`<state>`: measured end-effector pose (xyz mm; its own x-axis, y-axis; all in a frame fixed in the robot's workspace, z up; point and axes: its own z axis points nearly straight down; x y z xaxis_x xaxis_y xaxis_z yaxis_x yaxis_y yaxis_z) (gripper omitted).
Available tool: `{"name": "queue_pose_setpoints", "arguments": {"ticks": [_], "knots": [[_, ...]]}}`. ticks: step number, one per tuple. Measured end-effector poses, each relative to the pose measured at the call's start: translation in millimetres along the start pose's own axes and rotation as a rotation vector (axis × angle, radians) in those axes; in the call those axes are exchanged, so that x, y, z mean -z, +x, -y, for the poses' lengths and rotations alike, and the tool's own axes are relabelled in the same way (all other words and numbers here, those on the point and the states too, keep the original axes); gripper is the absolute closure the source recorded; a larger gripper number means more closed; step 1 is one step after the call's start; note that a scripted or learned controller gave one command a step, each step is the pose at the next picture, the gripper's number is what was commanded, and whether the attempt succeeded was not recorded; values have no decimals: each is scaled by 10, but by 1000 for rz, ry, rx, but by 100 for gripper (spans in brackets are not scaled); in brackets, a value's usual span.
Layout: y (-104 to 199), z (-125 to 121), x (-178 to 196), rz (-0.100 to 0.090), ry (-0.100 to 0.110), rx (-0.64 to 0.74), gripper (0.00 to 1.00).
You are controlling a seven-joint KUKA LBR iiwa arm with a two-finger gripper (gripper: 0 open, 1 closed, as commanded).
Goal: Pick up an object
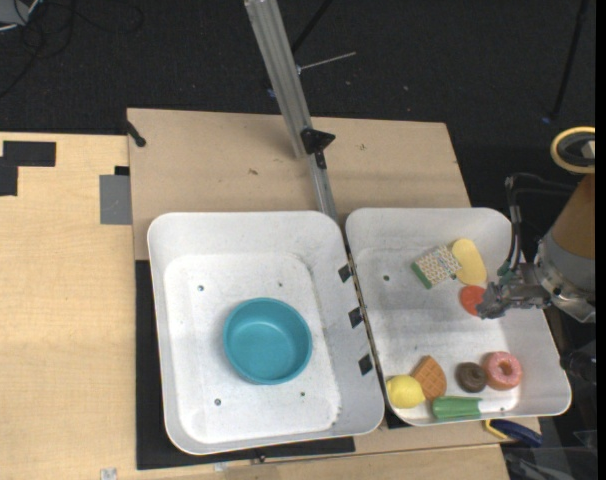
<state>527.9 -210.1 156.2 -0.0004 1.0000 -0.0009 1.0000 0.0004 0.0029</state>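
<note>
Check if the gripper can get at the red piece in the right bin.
Probably yes: the gripper is already right beside the red piece, and the yellow banana above it lies clear of the way.

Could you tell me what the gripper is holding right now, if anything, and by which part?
It cannot be told: the gripper sits right against the small red object in the right bin, hiding any hold.

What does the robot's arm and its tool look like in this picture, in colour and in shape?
The arm shows a rounded orange-tan section with a grey band beneath it at the wrist. A thin dark cable loops up beside it. The tool is small, dark grey and metallic, with blocky parts; its fine detail is too blurred to tell. No markings can be read on it.
</note>
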Motion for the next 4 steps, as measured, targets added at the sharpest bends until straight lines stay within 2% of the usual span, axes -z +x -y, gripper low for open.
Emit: {"name": "queue_pose_setpoints", "arguments": {"ticks": [2,4], "knots": [[81,14,994,0,-1,0,100],[1012,-227,1050,-2,3,3,100]]}}
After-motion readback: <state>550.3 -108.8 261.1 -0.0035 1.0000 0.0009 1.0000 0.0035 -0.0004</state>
